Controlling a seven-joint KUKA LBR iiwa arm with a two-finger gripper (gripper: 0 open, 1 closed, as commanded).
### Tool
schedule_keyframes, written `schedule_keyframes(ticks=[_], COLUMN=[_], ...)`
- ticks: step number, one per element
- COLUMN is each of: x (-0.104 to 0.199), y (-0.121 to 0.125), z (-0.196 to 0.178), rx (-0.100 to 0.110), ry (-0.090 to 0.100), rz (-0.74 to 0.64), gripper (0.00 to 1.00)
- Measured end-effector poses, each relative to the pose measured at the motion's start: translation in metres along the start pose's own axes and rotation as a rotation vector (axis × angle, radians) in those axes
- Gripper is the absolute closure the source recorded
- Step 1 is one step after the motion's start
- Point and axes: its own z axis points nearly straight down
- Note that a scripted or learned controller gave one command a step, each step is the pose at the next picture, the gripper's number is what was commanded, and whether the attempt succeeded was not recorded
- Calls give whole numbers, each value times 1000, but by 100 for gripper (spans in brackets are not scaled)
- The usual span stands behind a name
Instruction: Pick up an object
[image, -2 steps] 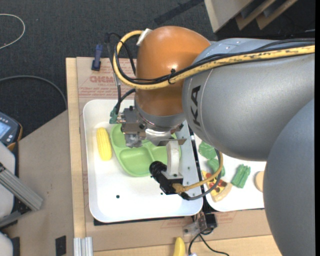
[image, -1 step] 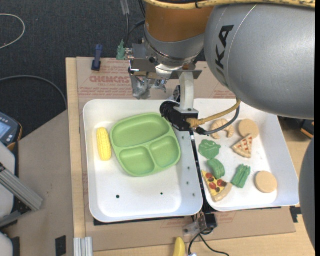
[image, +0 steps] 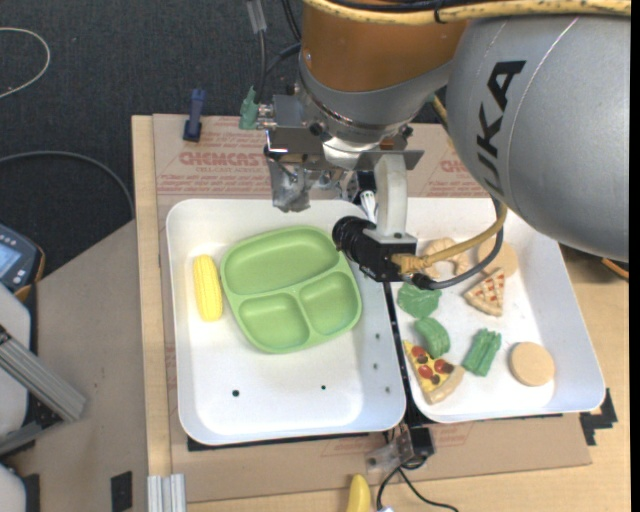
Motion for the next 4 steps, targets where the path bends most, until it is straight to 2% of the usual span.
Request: schedule_keyframes(ticks=[1, 2, 3, 4], x=[1, 1, -37, -69], y=[-45, -43, -52, -51], z=[-79, -86, 4, 50], rx=[-2, 1, 14, 11], ry=[2, -1, -7, -4], rz=[-1, -1, 8, 7], gripper=[100, 100, 100, 100])
